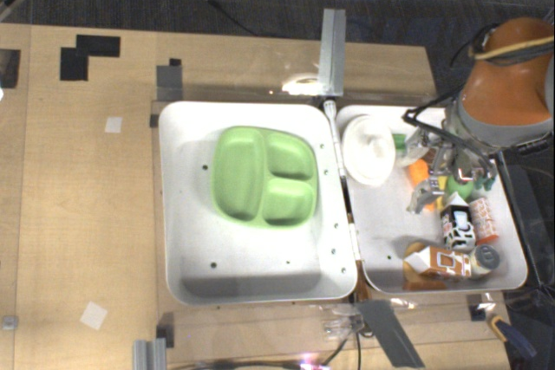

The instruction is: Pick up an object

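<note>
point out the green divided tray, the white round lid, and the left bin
green divided tray [264, 176]: camera view, on its centre ridge.
white round lid [369, 150]: camera view, on its top face.
left bin [186, 221]: camera view, on bare floor.

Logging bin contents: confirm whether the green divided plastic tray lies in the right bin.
No. The green divided plastic tray lies in the left white bin.

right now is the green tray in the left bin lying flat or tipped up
Lying flat. The green tray rests on the floor of the left bin, all three compartments facing up toward the camera.
</note>
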Robot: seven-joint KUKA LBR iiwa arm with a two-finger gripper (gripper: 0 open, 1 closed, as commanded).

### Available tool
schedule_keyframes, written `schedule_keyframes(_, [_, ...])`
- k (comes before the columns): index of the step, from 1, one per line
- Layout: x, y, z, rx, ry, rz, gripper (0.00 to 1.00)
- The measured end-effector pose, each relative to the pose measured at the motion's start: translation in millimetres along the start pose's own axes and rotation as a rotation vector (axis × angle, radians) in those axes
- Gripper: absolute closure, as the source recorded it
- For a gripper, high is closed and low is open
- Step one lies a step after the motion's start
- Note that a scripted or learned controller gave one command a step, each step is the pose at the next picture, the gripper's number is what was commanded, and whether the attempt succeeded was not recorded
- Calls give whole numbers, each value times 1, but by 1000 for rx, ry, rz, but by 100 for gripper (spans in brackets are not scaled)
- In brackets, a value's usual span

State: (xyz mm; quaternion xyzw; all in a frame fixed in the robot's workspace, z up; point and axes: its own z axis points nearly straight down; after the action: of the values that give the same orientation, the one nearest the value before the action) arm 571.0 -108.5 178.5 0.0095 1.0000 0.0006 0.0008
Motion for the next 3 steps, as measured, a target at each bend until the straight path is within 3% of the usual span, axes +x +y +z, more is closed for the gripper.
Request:
schedule_keyframes(1, [-24,0,73,5,-17,-85,0])
schedule_keyframes(2, [-26,2,62,6,-25,-91,100])
schedule_keyframes(3, [-62,-21,-41,5,-15,-241,100])
